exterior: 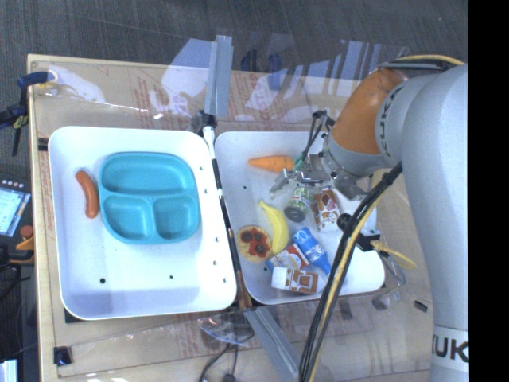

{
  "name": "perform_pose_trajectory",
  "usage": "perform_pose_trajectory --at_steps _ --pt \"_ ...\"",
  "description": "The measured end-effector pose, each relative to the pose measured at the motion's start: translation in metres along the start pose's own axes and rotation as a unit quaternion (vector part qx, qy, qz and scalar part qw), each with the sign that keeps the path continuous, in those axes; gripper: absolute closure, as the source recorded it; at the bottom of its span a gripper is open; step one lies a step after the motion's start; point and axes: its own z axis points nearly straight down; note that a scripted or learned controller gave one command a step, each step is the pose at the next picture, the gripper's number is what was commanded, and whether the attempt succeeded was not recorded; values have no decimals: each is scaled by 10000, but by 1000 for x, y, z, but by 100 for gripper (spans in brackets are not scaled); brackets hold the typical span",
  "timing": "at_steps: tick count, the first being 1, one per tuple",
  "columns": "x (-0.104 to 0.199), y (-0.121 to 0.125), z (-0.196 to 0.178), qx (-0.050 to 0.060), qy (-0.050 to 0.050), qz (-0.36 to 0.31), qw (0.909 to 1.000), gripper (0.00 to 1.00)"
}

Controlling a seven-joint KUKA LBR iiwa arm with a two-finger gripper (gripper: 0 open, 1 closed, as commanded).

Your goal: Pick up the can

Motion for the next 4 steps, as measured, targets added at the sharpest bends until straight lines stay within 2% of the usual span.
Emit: perform_pose_trajectory --at_steps 1,2,3,4 --pt "-1 1 -10 -6 -13 -21 10000 100" --pt "-1 1 -10 -5 -14 -23 10000 0" --pt "-2 -18 -44 108 41 -46 9999 0" --pt "-4 -10 24 126 38 -69 9999 0"
